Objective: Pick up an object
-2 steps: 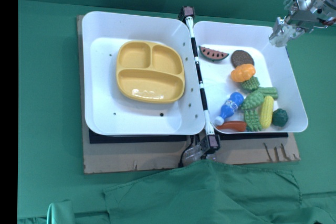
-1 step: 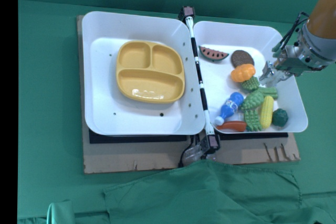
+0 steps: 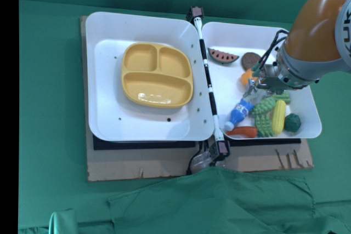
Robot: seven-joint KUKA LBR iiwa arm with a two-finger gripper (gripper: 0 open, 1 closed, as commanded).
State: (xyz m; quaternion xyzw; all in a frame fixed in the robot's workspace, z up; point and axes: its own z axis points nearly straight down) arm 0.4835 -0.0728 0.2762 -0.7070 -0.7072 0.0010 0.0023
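While the grey arm (image 3: 323,35) bends down from the right, its gripper (image 3: 258,84) hangs over the blue plastic bottle (image 3: 239,114); grip state unclear.

Even, bright light; soft focus throughout.

A green cloth (image 3: 49,118) covers nearly the whole frame — flat and even along the top and down the left side, with a faint horizontal seam near the upper edge. In the middle lies a brown cardboard sheet (image 3: 137,164), its edges showing along the bottom and at the upper left, the lower right edge notched. Across the bottom of the frame a second layer of green fabric (image 3: 219,203) lies creased and folded. The light is soft and even — shadows are faint.
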